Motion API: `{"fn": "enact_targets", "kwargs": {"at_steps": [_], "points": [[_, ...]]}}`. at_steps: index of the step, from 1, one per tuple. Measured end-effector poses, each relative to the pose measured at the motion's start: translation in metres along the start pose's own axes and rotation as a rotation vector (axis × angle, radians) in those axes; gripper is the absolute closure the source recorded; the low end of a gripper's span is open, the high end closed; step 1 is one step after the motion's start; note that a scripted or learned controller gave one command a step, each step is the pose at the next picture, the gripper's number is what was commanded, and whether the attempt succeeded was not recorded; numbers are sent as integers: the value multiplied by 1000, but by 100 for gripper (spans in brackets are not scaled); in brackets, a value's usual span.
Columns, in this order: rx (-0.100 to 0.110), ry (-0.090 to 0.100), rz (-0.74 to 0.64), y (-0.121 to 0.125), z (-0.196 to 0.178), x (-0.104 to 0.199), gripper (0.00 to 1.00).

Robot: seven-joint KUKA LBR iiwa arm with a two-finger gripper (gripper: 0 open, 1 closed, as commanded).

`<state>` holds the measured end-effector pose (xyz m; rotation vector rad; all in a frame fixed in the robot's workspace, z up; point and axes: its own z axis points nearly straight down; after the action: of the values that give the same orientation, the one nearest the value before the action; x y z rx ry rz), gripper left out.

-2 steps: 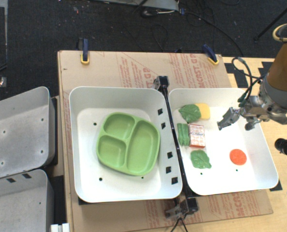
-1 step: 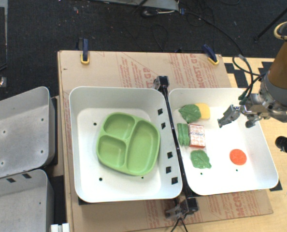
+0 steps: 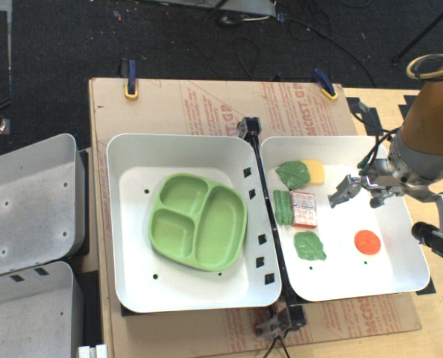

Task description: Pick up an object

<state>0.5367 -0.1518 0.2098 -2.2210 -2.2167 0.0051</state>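
In the right bin [image 3: 400,274] lie several small objects. A green leafy piece [image 3: 293,173] touches a yellow piece [image 3: 315,171] at the back. A green strip [image 3: 283,206] sits beside a red and white packet [image 3: 305,208]. Another green piece [image 3: 309,245] lies nearer the front, and an orange-red disc [image 3: 367,242] lies to its right. My gripper [image 3: 354,198] hangs over the bin's middle, right of the packet and above the disc. Its fingers stand apart, open, with nothing between them.
The left bin [image 3: 132,274] holds a green divided plate [image 3: 198,221]. A black divider [image 3: 265,200] runs between the two bins. Spare white bins [image 3: 27,200] lie off the bench to the left. The arm [image 3: 430,133] comes in over the right bin's right rim.
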Motion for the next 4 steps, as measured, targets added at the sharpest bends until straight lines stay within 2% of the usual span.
{"fn": "enact_targets", "kwargs": {"at_steps": [2,3,4], "points": [[0,1,0,-8,91,-5,0],[-5,0,1,-7,78,-5,100],[-9,-2,-4,-5,36,-6,100]]}}
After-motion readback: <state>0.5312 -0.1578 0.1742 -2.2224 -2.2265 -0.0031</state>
